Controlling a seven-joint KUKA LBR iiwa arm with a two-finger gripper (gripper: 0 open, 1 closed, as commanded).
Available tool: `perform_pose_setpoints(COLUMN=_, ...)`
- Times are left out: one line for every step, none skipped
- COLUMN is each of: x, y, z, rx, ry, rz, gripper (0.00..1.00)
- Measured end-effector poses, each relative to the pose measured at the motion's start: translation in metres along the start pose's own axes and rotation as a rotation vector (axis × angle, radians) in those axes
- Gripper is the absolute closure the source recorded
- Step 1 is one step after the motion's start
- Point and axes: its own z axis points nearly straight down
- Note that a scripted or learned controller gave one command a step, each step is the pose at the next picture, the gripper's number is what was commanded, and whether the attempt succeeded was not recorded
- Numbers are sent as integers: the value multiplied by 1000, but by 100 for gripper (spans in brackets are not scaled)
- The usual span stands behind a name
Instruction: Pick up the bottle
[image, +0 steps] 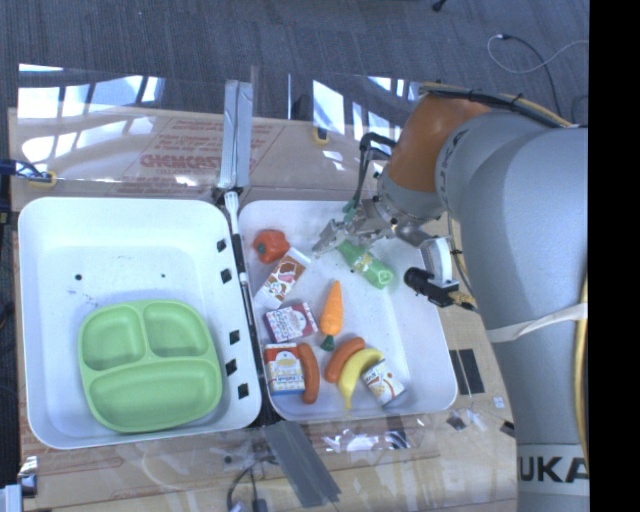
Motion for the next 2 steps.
perform_pose_setpoints(x=1, y=1, z=-9, rx=3, ry=1, rz=-5, gripper=100)
perform_pose_setpoints(x=92, y=-8, z=-119, rx=4, ry=0, rz=89, gripper=100)
